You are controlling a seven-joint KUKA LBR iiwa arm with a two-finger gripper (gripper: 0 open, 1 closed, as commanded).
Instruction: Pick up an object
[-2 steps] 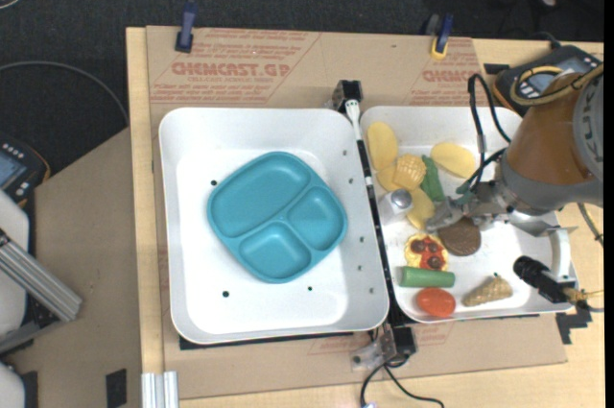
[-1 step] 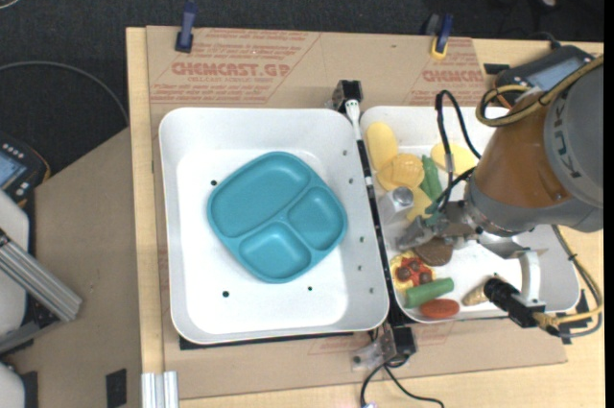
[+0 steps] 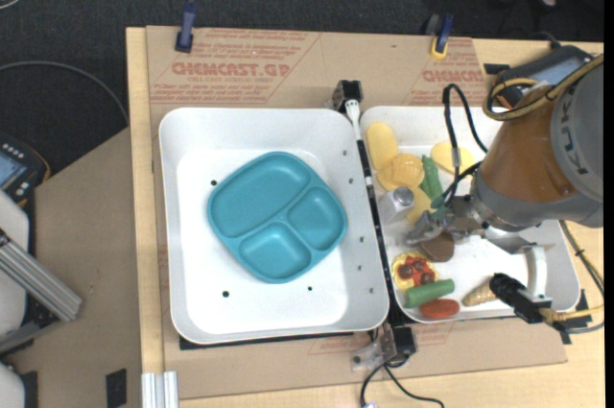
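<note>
Gripper (image 3: 429,228) is low in the right bin (image 3: 561,286), beside the green stick (image 3: 432,178); I cannot tell its state. Left of this bin lies the blue tray (image 3: 277,216).

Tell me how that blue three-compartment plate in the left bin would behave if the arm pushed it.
The blue three-compartment plastic plate looks rigid and light, so it would probably slide rather than bend. It lies flat on the smooth left white bin, so tipping seems unlikely.

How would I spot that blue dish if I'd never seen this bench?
Find the left white bin of the two. In its middle lies a teal divided plate with three compartments. It is alone there, while the small toy foods crowd the right bin.
</note>
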